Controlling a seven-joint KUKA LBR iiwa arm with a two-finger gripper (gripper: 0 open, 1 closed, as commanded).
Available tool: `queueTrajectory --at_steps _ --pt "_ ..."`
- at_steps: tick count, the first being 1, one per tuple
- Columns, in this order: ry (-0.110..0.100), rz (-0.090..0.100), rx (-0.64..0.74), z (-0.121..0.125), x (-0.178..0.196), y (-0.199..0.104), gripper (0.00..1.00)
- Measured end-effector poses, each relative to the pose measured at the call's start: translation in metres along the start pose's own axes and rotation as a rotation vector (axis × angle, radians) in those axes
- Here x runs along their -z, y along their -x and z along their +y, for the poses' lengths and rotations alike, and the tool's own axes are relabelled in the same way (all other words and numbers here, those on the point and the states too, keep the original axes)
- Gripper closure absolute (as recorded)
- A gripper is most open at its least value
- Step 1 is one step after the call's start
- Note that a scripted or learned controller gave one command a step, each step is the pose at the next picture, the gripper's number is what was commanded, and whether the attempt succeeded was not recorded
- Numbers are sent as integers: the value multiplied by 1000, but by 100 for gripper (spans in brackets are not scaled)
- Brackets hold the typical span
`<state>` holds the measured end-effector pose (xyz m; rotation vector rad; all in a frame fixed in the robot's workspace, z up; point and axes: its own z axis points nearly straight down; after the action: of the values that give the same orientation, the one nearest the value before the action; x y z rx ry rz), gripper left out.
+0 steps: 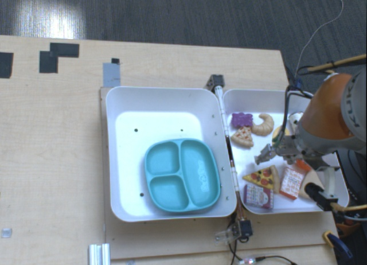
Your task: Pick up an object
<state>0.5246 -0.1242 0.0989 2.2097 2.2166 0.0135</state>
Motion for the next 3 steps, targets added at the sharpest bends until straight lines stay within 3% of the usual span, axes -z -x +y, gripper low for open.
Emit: queueTrajectory --at_steps 1,2,3 --pt "0 -2 -1 -34 -11 -37 0" --pt "5 -2 0 -32 0 -37 100" --pt "4 -2 0 -32 0 -37 0"
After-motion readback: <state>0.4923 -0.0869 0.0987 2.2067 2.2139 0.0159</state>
